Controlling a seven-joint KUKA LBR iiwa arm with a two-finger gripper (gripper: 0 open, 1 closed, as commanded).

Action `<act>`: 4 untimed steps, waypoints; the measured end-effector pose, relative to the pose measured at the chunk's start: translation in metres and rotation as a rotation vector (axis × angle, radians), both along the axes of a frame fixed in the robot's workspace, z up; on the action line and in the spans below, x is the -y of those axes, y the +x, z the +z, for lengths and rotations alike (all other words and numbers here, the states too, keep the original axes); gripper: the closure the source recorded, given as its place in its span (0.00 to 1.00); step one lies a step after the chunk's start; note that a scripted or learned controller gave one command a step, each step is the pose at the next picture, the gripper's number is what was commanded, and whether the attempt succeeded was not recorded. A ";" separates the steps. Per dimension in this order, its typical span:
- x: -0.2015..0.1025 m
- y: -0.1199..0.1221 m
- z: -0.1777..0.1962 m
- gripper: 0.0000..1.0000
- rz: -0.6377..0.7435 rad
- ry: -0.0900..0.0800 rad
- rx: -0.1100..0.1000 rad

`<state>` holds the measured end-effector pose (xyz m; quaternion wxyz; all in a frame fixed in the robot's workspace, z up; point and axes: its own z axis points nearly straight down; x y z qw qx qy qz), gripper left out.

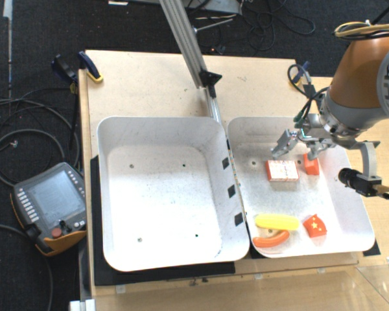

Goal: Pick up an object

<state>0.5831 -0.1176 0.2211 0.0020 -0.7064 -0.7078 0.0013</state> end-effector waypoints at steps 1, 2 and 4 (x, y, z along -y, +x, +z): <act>0.000 0.001 0.003 0.00 -0.001 -0.001 0.005; 0.000 -0.002 -0.041 0.00 -0.003 -0.001 0.000; -0.008 0.001 -0.121 0.00 -0.004 -0.007 0.014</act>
